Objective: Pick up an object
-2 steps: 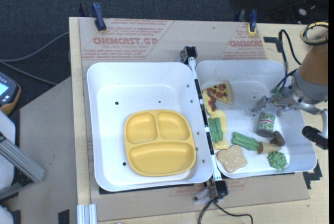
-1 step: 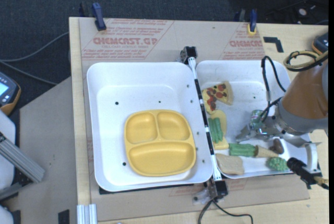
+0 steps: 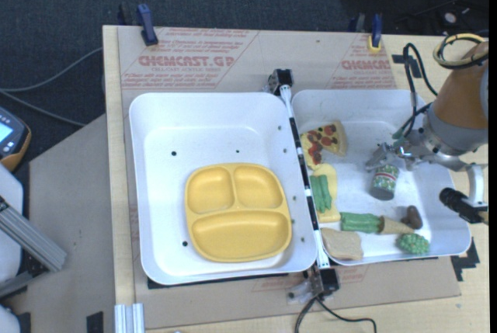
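Note:
My gripper (image 3: 384,159) hangs over the middle of the right bin (image 3: 365,102), on the grey arm with the orange band (image 3: 460,97) that comes in from the right. Directly under it and touching its tip is a small green-labelled can (image 3: 384,182), standing slightly tilted on the bin floor. Other toys lie around it: a pizza slice (image 3: 324,140), a yellow piece (image 3: 326,184) with a green piece (image 3: 318,192) on it, a green-and-tan vegetable (image 3: 371,223), a bread slice (image 3: 342,244), broccoli (image 3: 413,244) and a small brown item (image 3: 410,216).
The left bin (image 3: 155,122) holds a yellow divided plate (image 3: 237,211). A ridge (image 3: 299,161) separates the two bins. Black cables (image 3: 415,67) trail near the arm at the right. Blue clamps (image 3: 145,22) grip the bench's far edge.

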Motion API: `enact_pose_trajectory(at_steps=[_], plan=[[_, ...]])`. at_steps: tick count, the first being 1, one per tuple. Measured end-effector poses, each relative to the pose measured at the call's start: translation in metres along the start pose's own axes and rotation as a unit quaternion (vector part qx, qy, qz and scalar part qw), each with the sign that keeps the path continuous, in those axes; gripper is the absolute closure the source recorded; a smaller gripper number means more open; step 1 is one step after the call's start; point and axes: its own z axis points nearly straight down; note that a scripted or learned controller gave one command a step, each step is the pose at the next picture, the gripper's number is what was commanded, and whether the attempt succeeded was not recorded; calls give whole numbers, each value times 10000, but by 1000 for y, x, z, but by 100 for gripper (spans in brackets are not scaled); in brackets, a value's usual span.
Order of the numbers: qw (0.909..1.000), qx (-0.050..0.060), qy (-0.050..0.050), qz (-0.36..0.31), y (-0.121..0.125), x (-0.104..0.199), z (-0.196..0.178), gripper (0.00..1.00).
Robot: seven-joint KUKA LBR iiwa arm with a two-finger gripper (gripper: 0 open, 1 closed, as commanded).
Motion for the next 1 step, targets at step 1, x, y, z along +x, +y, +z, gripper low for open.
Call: enact_pose_trajectory(at_steps=[1], plan=[[10000,70,49,-4,-51,58,1,0]])
